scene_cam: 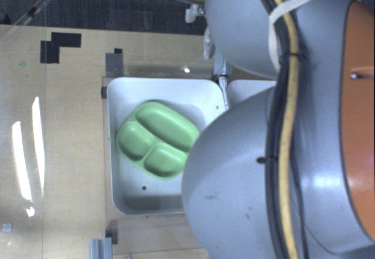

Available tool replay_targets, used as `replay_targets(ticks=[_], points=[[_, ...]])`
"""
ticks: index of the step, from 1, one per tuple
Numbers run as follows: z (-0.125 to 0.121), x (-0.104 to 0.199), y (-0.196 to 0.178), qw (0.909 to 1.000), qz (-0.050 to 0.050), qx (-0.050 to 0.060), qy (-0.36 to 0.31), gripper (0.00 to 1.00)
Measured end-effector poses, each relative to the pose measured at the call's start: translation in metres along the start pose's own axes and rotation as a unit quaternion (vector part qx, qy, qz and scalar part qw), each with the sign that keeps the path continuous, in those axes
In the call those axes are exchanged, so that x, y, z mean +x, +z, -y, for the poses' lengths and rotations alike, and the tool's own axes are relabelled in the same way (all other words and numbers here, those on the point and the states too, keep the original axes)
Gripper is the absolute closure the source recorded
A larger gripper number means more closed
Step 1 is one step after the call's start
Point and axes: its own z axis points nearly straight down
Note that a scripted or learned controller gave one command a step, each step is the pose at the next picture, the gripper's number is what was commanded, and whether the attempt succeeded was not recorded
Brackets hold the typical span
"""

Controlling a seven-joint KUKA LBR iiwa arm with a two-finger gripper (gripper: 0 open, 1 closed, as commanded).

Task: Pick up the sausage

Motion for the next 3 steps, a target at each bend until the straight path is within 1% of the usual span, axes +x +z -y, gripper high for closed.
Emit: replay_targets(ticks=[3], points=[[0.0,0.0,0.0,1.0,0.0,0.0,0.0,0.0]])
